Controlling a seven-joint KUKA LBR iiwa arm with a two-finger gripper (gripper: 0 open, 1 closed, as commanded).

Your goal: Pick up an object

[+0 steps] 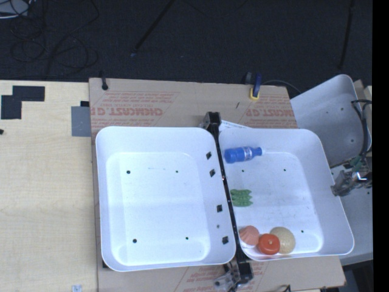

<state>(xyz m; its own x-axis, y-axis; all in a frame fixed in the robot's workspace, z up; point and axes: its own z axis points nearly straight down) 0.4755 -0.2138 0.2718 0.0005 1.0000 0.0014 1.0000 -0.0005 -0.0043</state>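
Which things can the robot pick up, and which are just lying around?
For the job:
blue bottle
green toy
pink piece
red round piece
tan round piece
gripper, at the right bin edge

Just lying about:
left bin
cardboard sheet
yellow clamp

The cardboard sheet (182,102) bears upside-down red print reading "CHEMCAST GP".
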